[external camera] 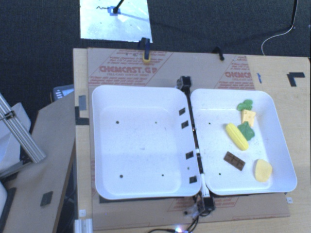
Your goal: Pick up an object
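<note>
Just toys [236, 136] in right bin [279, 125]

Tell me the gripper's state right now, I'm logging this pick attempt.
Gripper: cannot be told.
The yellow toy corn cob and brown toy chocolate bar lie in the right white bin.

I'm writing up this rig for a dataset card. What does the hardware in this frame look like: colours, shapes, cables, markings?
Two shallow white bins with rounded corners, the left bin and the right bin, meet at a seam with small black clips. Under them lies a cardboard sheet with red lettering, on a light wooden bench. A thin white cable curls at upper right.
</note>
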`<move>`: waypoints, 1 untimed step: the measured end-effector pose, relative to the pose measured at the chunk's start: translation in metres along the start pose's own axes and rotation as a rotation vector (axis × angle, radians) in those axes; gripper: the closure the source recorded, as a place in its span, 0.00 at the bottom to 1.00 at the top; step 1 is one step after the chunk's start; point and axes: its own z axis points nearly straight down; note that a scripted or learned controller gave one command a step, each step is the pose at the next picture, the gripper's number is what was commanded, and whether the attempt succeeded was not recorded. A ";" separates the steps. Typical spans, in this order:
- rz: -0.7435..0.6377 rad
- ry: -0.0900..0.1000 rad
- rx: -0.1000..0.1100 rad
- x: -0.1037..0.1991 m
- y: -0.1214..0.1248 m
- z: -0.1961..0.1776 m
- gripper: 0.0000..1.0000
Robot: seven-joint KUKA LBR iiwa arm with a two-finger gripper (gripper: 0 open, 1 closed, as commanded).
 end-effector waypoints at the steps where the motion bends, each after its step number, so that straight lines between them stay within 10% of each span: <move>1: -0.003 0.000 0.000 0.000 0.000 -0.008 1.00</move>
